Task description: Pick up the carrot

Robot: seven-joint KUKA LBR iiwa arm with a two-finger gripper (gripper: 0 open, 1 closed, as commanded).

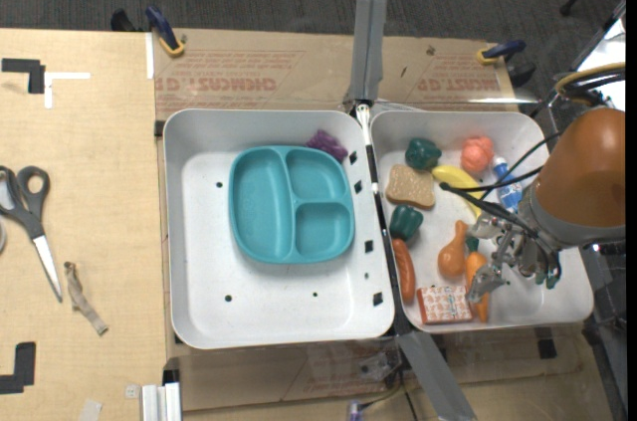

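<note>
Over the right bin [518, 125] the tool [490, 278] is hanging low at the front, arm coming in from the right. Whether it is open or closed I cannot tell; cables and linkage are hiding that part.

Count on the surface [80, 210]: two white bins, one pair of scissors [30, 215] lying well to the left. Left bin [189, 240] is carrying one teal divided plate [293, 204] and one purple item [326, 143] at its back edge. Right bin is carrying one slice of bread [411, 186], two green vegetables [422, 153] [405, 222], one pink item [478, 152], one banana [458, 178], one sausage [403, 268], one small red-and-white box [445, 305], one orange pear-shaped fruit [453, 255].

Carrot [477, 288]: orange, slim, lying at the front of the right bin, just beside the box and partly under the tool. Contact between tool and carrot is not resolvable.
</note>
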